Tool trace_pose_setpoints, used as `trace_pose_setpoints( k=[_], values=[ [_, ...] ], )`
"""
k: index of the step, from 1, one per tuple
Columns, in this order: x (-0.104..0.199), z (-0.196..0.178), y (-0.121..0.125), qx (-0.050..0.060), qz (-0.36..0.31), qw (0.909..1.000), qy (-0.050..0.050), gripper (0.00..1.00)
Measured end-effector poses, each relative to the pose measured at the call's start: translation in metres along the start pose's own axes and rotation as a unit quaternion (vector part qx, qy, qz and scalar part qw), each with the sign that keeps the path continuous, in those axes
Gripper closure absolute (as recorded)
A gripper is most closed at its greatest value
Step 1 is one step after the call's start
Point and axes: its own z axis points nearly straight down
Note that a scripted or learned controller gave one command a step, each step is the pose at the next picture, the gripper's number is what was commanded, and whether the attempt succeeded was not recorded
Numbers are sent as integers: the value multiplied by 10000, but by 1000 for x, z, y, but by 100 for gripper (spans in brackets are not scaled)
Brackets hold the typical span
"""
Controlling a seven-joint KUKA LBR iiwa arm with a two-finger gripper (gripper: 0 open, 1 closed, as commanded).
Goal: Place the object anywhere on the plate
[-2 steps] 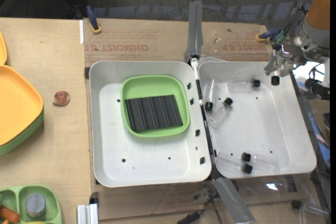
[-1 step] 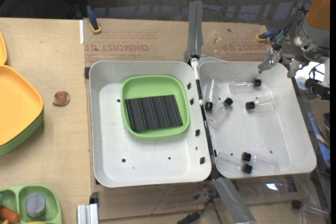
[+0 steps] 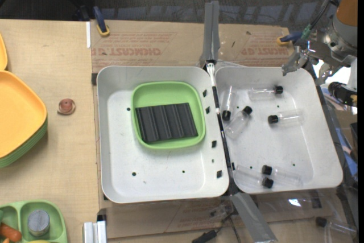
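A green square plate (image 3: pixel 166 87) lies in the left white bin (image 3: pixel 114 173). A dark grey ribbed slab (image 3: pixel 169 122) rests flat on the plate and covers most of its middle. The right bin (image 3: pixel 307 156) holds several clear vials with black caps, one of them (image 3: pixel 265 92) near the far wall and a pair (image 3: pixel 267 176) near the front. My gripper (image 3: pixel 293 63) hangs over the far right corner of the right bin, away from the plate, with nothing visibly in it.
A stack of yellow plates (image 3: pixel 17 116) and a small reddish disc (image 3: pixel 66 106) sit on the wooden table at the left. A green compartment tray (image 3: pixel 28 222) is at the bottom left. A metal bar (image 3: pixel 211 31) stands between the bins at the back.
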Motion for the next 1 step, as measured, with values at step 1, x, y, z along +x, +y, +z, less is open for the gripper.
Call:
trace_pose_setpoints(
  k=[1],
  values=[
    [1,8,-10,17,460,9989,1,0]
  ],
)
